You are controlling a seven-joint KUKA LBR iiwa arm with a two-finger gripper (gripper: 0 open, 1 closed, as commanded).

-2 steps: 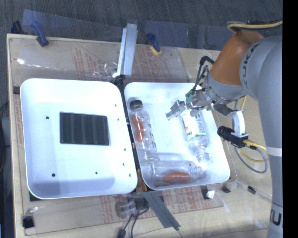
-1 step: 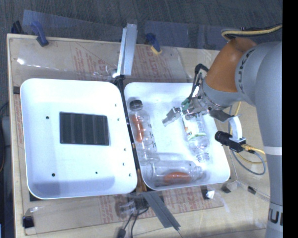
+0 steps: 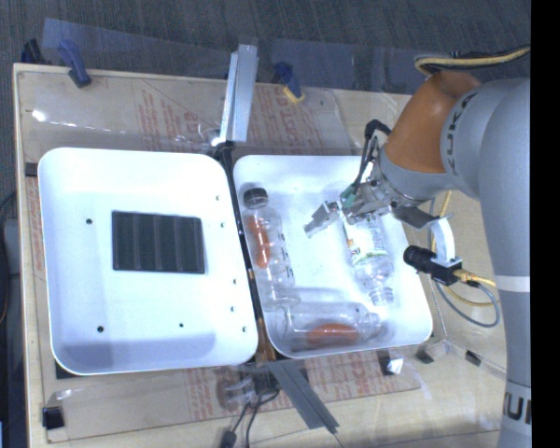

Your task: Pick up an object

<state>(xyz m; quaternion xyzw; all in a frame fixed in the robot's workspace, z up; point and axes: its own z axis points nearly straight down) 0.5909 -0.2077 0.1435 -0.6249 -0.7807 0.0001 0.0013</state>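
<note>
Camera view: two shallow white bins side by side on a board-topped bench; the left bin (image 3: 75,203) carries a dark ribbed rectangular panel (image 3: 158,242) on its floor, the right bin (image 3: 289,180) holds the pick candidates. Three clear plastic bottles: one along the left wall with a dark cap at its far end and orange contents (image 3: 263,241), one lying across the near edge, also with something orange inside (image 3: 329,325), one along the right side with a printed label (image 3: 369,255). All lie flat, likely because they were tossed in loose; smooth, round, glossy, so probably slippery to pinch. The arm reaches in from the right; the gripper (image 3: 341,211) hangs low just over the far end of the labelled bottle. Jaw state: cannot tell, hardware blurs together.
</note>
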